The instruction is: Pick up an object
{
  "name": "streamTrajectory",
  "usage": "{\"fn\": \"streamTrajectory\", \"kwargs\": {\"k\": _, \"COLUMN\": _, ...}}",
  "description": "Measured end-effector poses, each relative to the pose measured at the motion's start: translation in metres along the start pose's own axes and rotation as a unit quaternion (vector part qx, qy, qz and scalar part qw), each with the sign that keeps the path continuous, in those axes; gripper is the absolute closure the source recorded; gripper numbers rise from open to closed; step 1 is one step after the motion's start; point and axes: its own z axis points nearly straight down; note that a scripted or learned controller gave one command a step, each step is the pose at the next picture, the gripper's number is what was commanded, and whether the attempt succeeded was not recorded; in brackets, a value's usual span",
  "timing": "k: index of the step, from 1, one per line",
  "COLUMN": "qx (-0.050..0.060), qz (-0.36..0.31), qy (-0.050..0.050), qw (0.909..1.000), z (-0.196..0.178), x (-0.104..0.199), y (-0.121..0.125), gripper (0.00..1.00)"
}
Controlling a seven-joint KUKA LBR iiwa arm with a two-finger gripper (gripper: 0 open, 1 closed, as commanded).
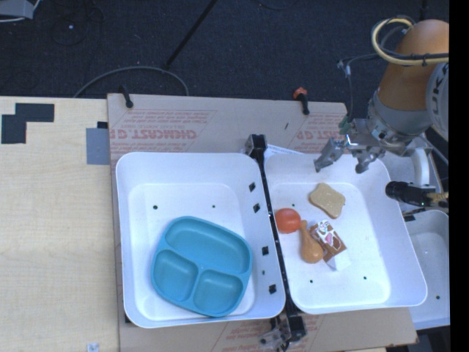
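**Tan toy bread sitting just below an open gripper**

Tan and flat, the bread slice (327, 199) is lying in the right bin (410, 270), just below the gripper (343, 160), which is hovering with fingers spread wide and nothing between them. It is looking light, stiff and likely smooth plastic, so pinching across its narrow sides seems safest. Further below, the orange ball (287, 219), drumstick (309, 246) and wrapped snack (329, 239) are crowding together.
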Motion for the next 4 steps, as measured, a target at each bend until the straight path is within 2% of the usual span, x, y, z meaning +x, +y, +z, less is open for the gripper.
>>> {"fn": "streamTrajectory", "kwargs": {"k": 1, "qx": -0.006, "qz": -0.001, "qy": -0.001, "qw": 1.0, "z": -0.008, "x": 0.0, "y": 0.002, "gripper": 0.0}}
{"fn": "streamTrajectory", "kwargs": {"k": 3, "qx": -0.004, "qz": 0.0, "qy": -0.001, "qw": 1.0, "z": 0.117, "x": -0.008, "y": 0.002, "gripper": 0.0}}
{"fn": "streamTrajectory", "kwargs": {"k": 4, "qx": -0.008, "qz": 0.0, "qy": -0.002, "qw": 1.0, "z": 0.134, "x": -0.008, "y": 0.004, "gripper": 0.0}}
